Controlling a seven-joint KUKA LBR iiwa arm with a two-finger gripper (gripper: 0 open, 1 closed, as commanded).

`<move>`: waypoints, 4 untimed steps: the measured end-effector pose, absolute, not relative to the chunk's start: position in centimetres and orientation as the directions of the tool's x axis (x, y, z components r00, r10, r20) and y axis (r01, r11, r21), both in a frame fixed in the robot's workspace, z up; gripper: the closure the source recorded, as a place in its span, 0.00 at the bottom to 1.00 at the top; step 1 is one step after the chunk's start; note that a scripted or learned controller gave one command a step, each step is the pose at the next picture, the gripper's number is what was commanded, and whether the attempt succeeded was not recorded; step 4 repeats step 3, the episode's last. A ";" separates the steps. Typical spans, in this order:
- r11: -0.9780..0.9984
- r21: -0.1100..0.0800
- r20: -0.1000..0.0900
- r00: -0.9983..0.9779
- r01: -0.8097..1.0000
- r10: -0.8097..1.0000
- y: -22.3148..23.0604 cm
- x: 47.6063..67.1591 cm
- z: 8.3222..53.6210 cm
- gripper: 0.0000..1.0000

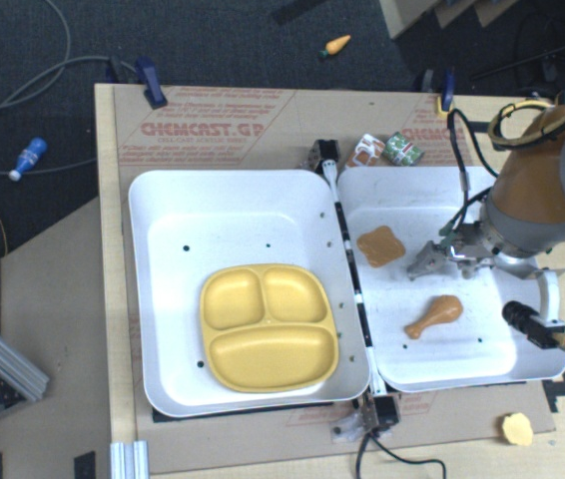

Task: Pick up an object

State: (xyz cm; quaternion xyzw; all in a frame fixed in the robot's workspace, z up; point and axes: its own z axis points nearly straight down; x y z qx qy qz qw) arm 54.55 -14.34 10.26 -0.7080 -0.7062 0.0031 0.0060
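Camera view, looking down on the bench: two white bins side by side. Left bin [163, 218] carried a yellow divided plate [268, 325], lying toward its near edge. Right bin [402, 183] carried two toy food pieces: a brown flat piece [380, 245] close to its left wall, and a drumstick [434, 315] nearer the bin's middle, toward the near edge.

Arm reached in from the right. Gripper [430, 262] sat low inside the right bin, between the two pieces, just beside each but apparently on neither. Fingers [424, 264] looked spread apart, nothing seen between them.

Progress, as judged: no pick made. Both pieces lay flat on the bin floor, none lifted. Gripper was down at working height, so approach looked mostly done; closing on a piece and raising it were left. Which piece was the target could not be told; the tips pointed into the gap between them, so a closing there would likely catch nothing.

Outside the bins: small wrapped items [387, 150] at the bench's far edge, a yellow lump [516, 428] at its near right corner.
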 end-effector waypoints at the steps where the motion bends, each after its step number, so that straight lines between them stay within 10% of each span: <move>1: -0.003 -0.008 0.003 0.003 1.000 1.000 -14.0 49.4 8.7 0.00; 2: -0.001 0.001 0.000 0.001 1.000 1.000 -14.0 49.7 9.8 1.00; 3: 0.010 0.013 0.001 -0.010 1.000 1.000 -7.3 54.6 19.0 1.00; 4: 0.010 0.013 0.001 -0.010 1.000 1.000 -7.3 54.6 19.0 1.00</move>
